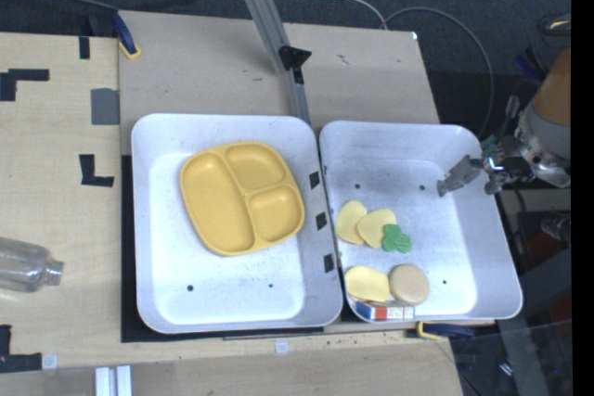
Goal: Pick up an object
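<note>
While the gripper (pixel 457 175) hangs at the three o'clock rim of the right bin (pixel 483 287), nothing is picked up: this looks like the approach step.

Whether its jaws are spread or pressed together I cannot tell; the tool reads as one small dark shape with nothing visible in it. Candidate objects lie at the bin's seven o'clock corner, well apart from the gripper: two pale yellow pieces (pixel 365 225) touching a small green piece (pixel 397 240), then a yellow piece (pixel 368 284) beside a tan round piece (pixel 408 284). By my judgement, the next move calls for travel toward seven o'clock and a descent over one piece. The left bin (pixel 162 292) holds a yellow divided plate (pixel 241 197). A red-and-white item (pixel 385 313) is half hidden under the bin's front rim, and the arm (pixel 548 121) is cut off at the right.
</note>
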Action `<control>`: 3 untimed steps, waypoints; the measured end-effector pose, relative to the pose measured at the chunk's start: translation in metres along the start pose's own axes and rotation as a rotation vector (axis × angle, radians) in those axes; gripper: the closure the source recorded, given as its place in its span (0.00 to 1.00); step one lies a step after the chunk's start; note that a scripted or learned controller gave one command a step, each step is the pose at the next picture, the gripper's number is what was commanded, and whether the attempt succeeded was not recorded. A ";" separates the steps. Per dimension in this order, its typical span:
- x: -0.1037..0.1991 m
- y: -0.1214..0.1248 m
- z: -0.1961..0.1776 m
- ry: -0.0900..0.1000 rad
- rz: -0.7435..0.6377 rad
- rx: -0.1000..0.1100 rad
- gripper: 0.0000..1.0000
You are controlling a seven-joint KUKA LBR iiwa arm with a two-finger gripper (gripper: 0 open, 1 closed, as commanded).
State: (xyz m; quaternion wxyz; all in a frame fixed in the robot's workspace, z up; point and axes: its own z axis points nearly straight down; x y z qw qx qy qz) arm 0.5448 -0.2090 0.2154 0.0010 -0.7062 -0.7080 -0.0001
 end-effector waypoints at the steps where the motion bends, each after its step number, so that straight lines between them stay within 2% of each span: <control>1: 0.001 0.001 -0.010 0.001 -0.002 -0.001 1.00; 2: 0.010 -0.038 0.063 0.002 0.003 0.009 1.00; 3: 0.069 -0.028 0.022 0.000 -0.006 -0.003 1.00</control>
